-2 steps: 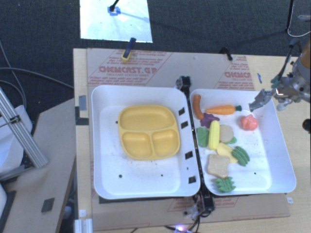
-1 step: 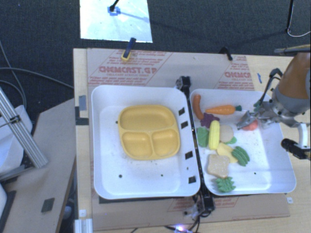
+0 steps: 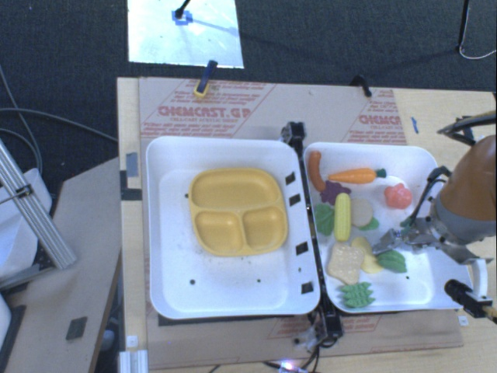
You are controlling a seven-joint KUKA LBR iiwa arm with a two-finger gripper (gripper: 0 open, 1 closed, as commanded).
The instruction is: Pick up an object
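Observation:
The right bin (image 3: pixel 419 152) holds several toy foods: an orange carrot (image 3: pixel 353 176), a red-brown sausage (image 3: pixel 315 171), a purple piece (image 3: pixel 332 193), a yellow corn cob (image 3: pixel 342 214), a red strawberry (image 3: pixel 397 196), a beige slice (image 3: pixel 345 261) and a ruffled green leaf (image 3: pixel 357 294). My gripper (image 3: pixel 382 245) reaches in from the right and hangs low over the bin's middle, just above a dark green piece (image 3: pixel 393 263) and next to a small yellow piece (image 3: pixel 371 266). Nothing visibly hangs from it.
The left bin (image 3: pixel 167 208) holds a yellow divided plate (image 3: pixel 237 210). A black-clipped divider (image 3: pixel 303 208) runs where the two bins meet. The arm's grey and orange wrist (image 3: pixel 470 200) covers the right bin's right wall. Cardboard lies under both bins.

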